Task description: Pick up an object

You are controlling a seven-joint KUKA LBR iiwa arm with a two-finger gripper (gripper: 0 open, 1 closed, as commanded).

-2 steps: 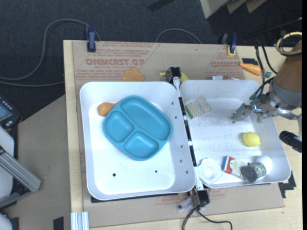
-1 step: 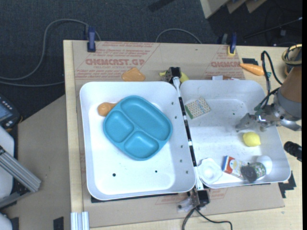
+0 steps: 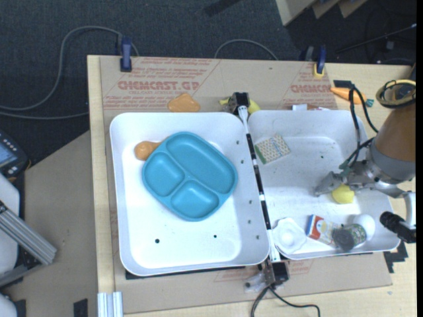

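Yellow lemon-like object (image 3: 343, 194) sits at the hand (image 3: 338, 185) in the right bin (image 3: 297, 144); grip state unclear

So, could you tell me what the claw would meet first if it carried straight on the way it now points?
Most likely the small yellow object, which lies right at the claw in the right bin. Whether they already touch is unclear from this slanted view. Past it, toward the divider, the bin floor looks free.

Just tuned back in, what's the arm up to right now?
The gripper is down in the right bin, right at a small yellow object. Whether it has a grip isn't clear. A blue divided plate lies in the left bin, untouched.
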